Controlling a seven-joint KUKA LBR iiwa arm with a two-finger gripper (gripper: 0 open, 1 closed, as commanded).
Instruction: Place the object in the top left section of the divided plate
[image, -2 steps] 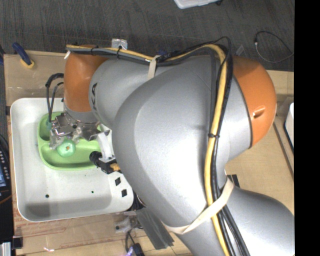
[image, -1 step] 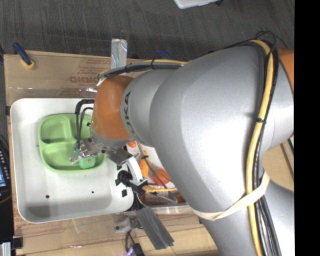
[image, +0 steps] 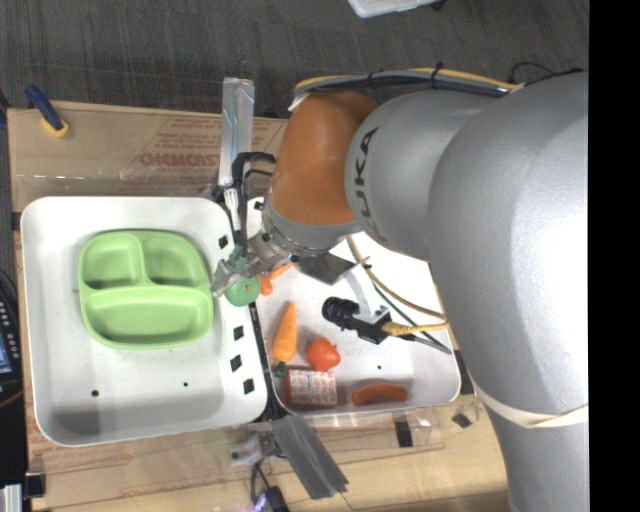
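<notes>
The green divided plate (image: 84, 290) lies in the left bin, with two small sections at the top and one long section below. All three sections look bare. My gripper (image: 236, 276) hangs over the wall between the two bins, just right of the plate's right edge. It is shut on a small toy with a round green end and an orange body (image: 242, 291), held off the bin floor. The grey arm and its orange band cover the upper part of the right bin.
The left bin (image: 130, 390) has bare white floor below and around the plate. In the right bin lie a toy carrot (image: 285, 333), a red round toy (image: 322, 353), a red-labelled can (image: 310, 388) and a brown sausage (image: 380, 394).
</notes>
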